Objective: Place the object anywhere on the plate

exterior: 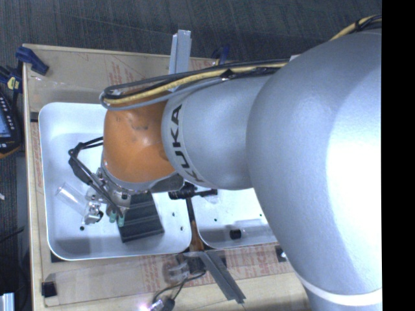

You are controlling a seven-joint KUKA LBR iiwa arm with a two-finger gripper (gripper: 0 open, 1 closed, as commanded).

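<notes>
The gripper (95,212) hung low in the left bin (44,173), close to its near wall; we could not tell whether it was released or grasping anything. Just to its left lay a pale see-through piece (67,195) — glossy, thin-walled, likely slippery — which we took for the object. We judged that doing this step well meant confirming a firm hold before lifting, then carrying it level. The right bin (220,241), smooth white plastic, held a small black bit (235,234).

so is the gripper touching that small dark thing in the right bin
Apart. The camera view shows the gripper over the left bin, the dark thing in the right bin.
</notes>
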